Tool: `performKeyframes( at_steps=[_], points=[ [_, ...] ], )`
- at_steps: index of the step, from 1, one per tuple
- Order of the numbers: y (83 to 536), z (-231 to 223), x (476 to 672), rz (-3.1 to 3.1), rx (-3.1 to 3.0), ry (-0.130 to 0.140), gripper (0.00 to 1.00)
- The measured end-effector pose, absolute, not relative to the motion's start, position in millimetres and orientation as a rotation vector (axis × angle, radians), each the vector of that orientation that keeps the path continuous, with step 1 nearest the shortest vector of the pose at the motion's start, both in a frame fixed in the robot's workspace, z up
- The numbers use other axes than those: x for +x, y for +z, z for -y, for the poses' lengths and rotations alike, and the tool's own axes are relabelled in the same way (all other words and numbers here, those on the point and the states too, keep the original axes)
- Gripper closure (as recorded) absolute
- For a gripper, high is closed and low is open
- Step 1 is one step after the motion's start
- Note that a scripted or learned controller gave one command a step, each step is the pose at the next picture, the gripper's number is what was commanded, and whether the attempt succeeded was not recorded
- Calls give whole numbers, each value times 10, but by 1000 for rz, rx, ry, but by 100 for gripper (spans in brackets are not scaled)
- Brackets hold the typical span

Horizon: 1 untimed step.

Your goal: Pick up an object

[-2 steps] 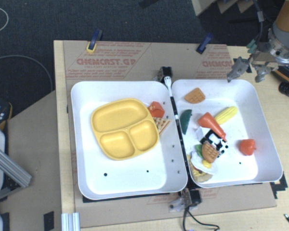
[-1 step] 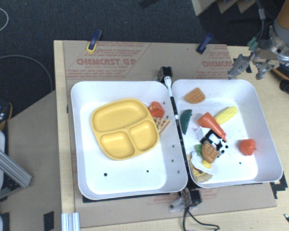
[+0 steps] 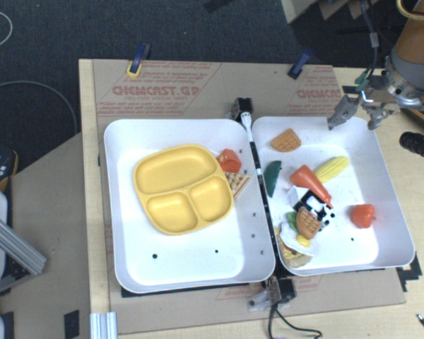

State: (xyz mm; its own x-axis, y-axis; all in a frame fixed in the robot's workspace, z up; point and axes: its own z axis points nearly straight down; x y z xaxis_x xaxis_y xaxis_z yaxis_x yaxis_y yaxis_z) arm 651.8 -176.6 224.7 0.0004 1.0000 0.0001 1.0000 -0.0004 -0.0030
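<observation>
Jaws (image 3: 357,113) spread, empty | glossy yellow three-compartment tray (image 3: 182,188) | ridged corn cob (image 3: 328,167)

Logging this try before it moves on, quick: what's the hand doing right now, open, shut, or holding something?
Hand: open, fingers spread, holding nothing, above the far edge of the right bin.

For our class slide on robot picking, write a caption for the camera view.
Open gripper poised over the right bin's far edge, toy food scattered below; yellow divided plate in the left bin.

Jaws (image 3: 356,113) spread open above the right bin's (image 3: 392,189) far edge; yellow tray (image 3: 182,188) fills the left bin (image 3: 120,189).
</observation>
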Motion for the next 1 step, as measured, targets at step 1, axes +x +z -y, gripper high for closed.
performKeyframes(
  at_steps=[1],
  points=[
    [1682, 1694, 6455, 2219, -2219, 3, 0]
  ],
)
